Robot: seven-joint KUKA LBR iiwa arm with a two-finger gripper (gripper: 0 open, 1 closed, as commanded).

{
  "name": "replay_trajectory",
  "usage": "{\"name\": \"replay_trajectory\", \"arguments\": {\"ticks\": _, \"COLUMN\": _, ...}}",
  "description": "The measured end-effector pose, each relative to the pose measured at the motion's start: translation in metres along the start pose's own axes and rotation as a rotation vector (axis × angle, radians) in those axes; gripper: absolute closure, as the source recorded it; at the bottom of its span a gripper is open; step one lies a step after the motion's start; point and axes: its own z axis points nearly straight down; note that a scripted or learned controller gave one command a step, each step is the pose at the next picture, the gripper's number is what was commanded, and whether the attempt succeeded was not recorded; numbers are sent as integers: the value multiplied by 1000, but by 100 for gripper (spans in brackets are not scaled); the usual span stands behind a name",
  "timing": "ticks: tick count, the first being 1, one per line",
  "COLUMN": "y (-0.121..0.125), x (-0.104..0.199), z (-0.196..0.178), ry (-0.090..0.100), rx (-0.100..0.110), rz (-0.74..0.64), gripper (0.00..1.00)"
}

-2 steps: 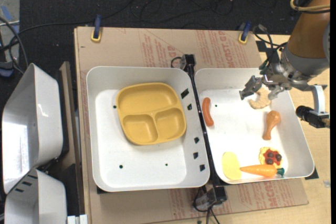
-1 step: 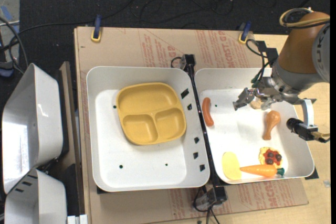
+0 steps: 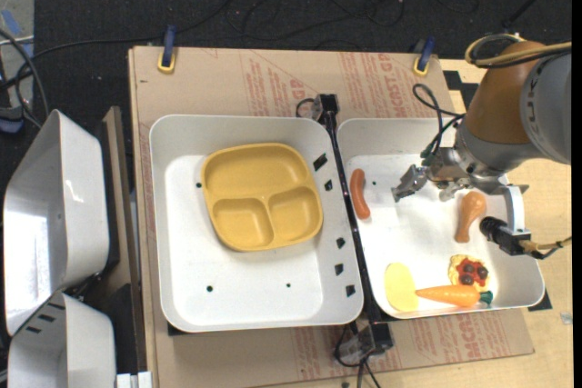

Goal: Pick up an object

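Observation:
My gripper (image 3: pixel 426 184) hangs open over the back of the right bin (image 3: pixel 382 136) with nothing between its fingers. An orange-red sausage (image 3: pixel 360 194) lies to its left by the bin's left wall. A tan drumstick (image 3: pixel 469 214) lies just to the gripper's front right. Near the front wall sit a pale yellow round piece (image 3: pixel 398 286), an orange carrot (image 3: pixel 447 293) and a small yellow piece with red and dark spots (image 3: pixel 468 270).
The left bin (image 3: pixel 182 286) holds a yellow divided plate (image 3: pixel 262 195). A black divider (image 3: pixel 338 186) runs between the two bins. White containers (image 3: pixel 50 195) stand off the bench to the left. Cables cross the dark floor behind.

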Motion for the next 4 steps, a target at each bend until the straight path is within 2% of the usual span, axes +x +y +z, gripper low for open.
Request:
{"name": "replay_trajectory", "arguments": {"ticks": 1, "y": 1, "x": 0, "z": -13, "ry": -1, "rx": -5, "rz": 0, "gripper": 100}}
{"name": "replay_trajectory", "arguments": {"ticks": 2, "y": 9, "x": -8, "z": -70, "ry": -2, "rx": -8, "rz": -2, "gripper": 100}}
{"name": "replay_trajectory", "arguments": {"ticks": 3, "y": 10, "x": -8, "z": -111, "ry": -3, "rx": -10, "rz": -3, "gripper": 100}}
{"name": "replay_trajectory", "arguments": {"ticks": 4, "y": 15, "x": 36, "z": -117, "ry": -1, "rx": -6, "rz": -7, "gripper": 100}}
